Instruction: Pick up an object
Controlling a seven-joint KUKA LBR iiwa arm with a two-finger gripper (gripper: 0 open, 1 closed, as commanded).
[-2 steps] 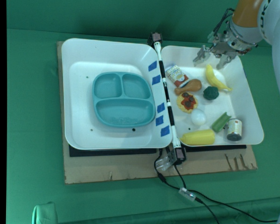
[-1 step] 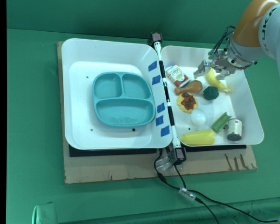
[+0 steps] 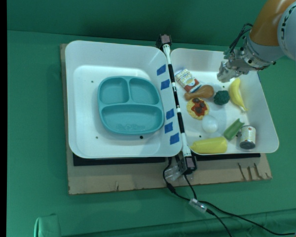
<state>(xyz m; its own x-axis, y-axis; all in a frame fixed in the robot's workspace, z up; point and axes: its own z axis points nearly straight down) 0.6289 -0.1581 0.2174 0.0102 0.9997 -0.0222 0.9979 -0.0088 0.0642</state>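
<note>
Right now I see the banana lying in the right bin, right of centre in the frame, beside the broccoli. My pincer hovers just upper left of it; whether it's wide or narrow I cannot tell. The teal plate sits in the left bin.

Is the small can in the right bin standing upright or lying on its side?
Lying on its side: the can shows its round end and its side wall.
</note>
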